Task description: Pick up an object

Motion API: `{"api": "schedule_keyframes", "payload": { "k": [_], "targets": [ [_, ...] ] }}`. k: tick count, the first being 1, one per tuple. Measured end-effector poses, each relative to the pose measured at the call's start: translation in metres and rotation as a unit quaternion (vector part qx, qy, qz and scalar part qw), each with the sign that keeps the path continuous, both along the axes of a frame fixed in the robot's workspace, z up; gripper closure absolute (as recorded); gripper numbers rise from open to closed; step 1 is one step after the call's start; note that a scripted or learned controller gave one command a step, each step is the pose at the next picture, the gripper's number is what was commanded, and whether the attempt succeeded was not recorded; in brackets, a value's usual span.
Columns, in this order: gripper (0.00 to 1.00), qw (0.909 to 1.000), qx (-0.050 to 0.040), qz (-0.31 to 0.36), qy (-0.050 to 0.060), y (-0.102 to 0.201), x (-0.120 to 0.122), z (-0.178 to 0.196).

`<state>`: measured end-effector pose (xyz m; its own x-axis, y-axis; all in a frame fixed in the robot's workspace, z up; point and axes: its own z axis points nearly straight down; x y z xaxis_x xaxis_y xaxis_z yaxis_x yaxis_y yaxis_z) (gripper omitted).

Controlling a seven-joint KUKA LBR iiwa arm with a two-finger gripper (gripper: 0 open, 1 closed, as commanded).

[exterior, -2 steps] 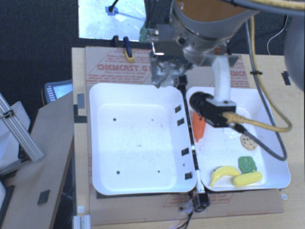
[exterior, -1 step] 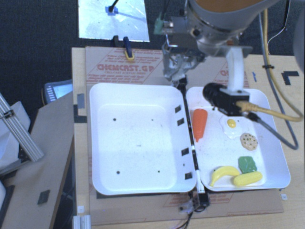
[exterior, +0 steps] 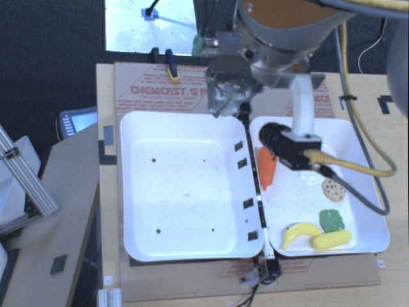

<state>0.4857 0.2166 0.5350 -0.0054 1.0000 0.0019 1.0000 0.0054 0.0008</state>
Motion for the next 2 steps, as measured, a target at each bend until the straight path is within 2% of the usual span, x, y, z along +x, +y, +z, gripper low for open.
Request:
{"api": "schedule_keyframes", "payload": {
  "k": [1, 2],
  "targets": [
    [1.0, 1.0, -0.0004, 0.0, 0.0, 0.018, 0.015, 0.0],
    [1.0, 1.0, 0.0003, 0.001, -0.002, 0.018, 0.015, 0.012]
  ]
}}
